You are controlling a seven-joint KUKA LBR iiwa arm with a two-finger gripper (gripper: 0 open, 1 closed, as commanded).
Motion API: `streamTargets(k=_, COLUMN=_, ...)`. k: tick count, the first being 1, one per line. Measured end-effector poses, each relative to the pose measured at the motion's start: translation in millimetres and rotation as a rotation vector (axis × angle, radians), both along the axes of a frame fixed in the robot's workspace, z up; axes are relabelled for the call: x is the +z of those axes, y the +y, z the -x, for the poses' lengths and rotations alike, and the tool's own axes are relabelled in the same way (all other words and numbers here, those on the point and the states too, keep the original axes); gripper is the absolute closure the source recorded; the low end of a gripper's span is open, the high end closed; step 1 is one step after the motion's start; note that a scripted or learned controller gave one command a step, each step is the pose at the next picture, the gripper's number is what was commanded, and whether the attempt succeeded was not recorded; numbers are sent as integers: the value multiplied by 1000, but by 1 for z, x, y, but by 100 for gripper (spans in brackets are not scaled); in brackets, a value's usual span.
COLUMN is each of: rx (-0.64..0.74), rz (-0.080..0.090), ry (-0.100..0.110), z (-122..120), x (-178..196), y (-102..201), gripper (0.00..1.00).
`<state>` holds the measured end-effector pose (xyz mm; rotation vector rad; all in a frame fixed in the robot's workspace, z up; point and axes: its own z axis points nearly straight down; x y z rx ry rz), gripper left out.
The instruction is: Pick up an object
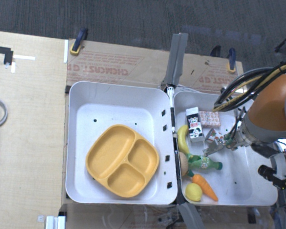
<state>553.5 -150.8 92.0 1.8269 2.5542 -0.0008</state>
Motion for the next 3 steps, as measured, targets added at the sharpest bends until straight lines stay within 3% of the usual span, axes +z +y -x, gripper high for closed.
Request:
streamTargets(k=1, rx=-22, rz=0, ry=1, z=52, x=60, y=-48, gripper=0)
streamTargets(k=2, rx=-240, rz=-1, ry=4, z=77, x=18, y=8, gripper=0)
streamTargets(k=3, rx=-395, rz=1, ry=3, z=76, x=99, y=86, gripper=0)
